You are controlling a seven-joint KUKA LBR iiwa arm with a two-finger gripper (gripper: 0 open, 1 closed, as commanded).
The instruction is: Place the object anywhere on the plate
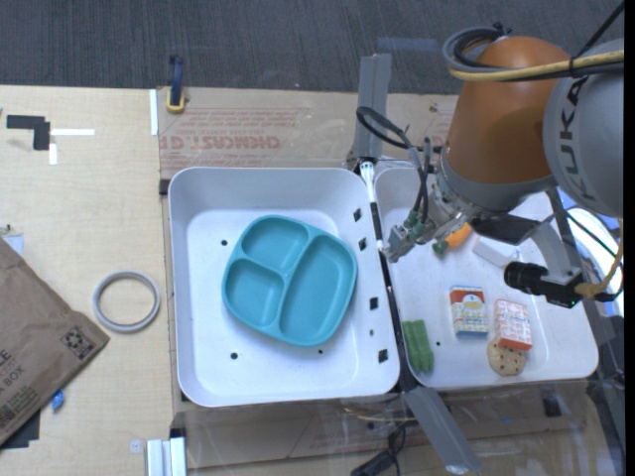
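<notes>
While you look down on the bench, you find the gripper [402, 238] hanging over the upper left corner of the right bin [556, 365], close to the wall it shares with the left bin [189, 296]. Its tips sit in a tangle of metal and cable, so you cannot tell how far the fingers are parted, and nothing can be made out between them. A small orange object [456, 233] lies just beside the gripper on its right, partly hidden under the wrist; whether they touch is unclear, and so is its long axis.

The teal plate [290, 280] rests in the middle of the left bin, three compartments up, its long axis running from the bin's upper left toward its lower right.

The arm [516, 117] comes in from the right, its orange band bulging over the right bin's upper edge, wrist pointing down and left.

Along the right bin's lower edge you see a green piece [417, 345] by the dividing wall, two small cartons [467, 311] side by side, and a round biscuit [507, 358]. On the worktop left of the bins lies a tape ring [127, 299].
</notes>
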